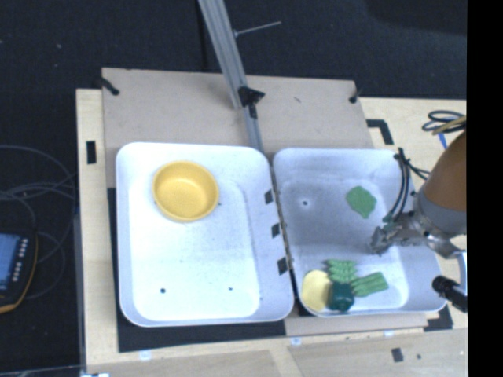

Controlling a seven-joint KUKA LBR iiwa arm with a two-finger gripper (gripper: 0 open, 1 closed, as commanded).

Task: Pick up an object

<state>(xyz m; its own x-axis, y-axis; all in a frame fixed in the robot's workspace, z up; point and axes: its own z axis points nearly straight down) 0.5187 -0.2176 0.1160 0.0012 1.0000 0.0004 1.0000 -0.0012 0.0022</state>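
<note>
My gripper (383, 239) hangs over the right side of the right bin (314, 167), on the grey arm with its orange band (450, 181) coming in from the right. A flat green piece (361, 201) lies just up and to the left of the gripper, apart from it. Along the bin's front wall sits a cluster: a yellow rounded object (315, 289), a dark teal object (341, 297), a green ridged piece (342, 271) and a light green block (371, 283). The gripper stands above and to the right of this cluster.
A yellow bowl (185, 191) sits in the back left of the left bin (196, 289). A metal pole (228, 49) slants up from between the bins at the back. Cables (401, 181) run along the arm near the right bin's edge.
</note>
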